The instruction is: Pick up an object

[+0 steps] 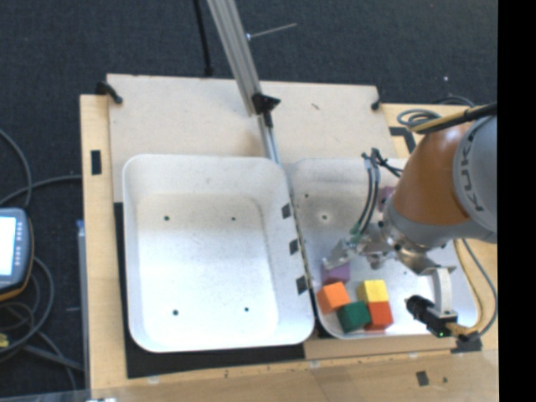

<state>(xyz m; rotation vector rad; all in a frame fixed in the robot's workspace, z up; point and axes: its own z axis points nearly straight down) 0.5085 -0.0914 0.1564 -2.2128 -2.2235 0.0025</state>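
Hovering claw [339,256] over purple block [337,270] | right bin [322,193] | claw state unclear

Arm [435,187] over right bin [314,187]; coloured blocks [358,304] clustered near front.

Even, fairly bright overhead light; the white bins [209,249] look slightly washed out, shadows are faint, and the whole picture is soft and grainy.

Bins [209,249] – matt white plastic, probably; bench [184,115] – raw board.
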